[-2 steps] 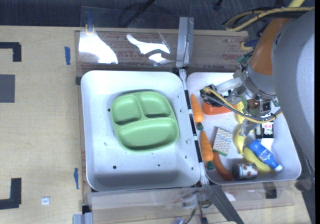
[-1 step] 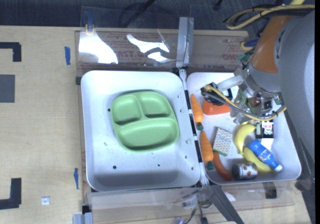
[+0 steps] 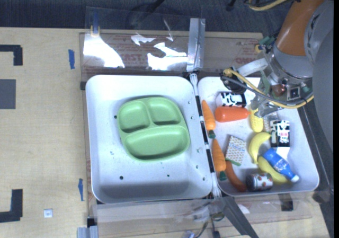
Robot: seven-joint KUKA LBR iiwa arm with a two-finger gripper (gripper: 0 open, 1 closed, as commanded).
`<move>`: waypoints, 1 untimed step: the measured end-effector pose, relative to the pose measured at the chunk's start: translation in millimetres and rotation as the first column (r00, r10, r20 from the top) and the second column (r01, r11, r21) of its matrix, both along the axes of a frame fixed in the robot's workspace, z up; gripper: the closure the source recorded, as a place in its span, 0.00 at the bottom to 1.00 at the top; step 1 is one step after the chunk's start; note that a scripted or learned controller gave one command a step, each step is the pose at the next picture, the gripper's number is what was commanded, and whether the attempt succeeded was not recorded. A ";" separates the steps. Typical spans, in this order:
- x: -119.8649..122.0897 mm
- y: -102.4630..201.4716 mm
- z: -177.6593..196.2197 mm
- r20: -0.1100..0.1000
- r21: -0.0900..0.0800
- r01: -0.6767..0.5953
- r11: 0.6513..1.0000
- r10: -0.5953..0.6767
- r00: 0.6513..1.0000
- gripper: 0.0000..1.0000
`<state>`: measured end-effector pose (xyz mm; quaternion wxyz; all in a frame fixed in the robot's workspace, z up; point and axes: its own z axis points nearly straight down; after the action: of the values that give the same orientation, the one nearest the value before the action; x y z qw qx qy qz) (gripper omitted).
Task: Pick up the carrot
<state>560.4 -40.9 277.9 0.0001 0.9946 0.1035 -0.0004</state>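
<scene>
The claw [image 3: 260, 105], grip state impossible to tell, hovers right of the carrot [image 3: 208, 115], whose long axis runs along the bin's left wall.

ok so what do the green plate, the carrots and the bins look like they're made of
Green plate: apparently moulded plastic, matte, one even colour, three rounded compartments.
Carrots along the right bin's left wall: likely toy plastic, smooth and uniformly orange, though the view is too coarse to be sure.
Bins: probably thin white plastic, slightly glossy, with rounded corners and soft highlights.
</scene>
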 end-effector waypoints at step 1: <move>1.0 2.3 -94.2 -0.004 0.002 0.004 1.000 -0.004 1.000 1.00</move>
<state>561.3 -38.6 183.7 -0.0011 0.9949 0.1013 -0.0023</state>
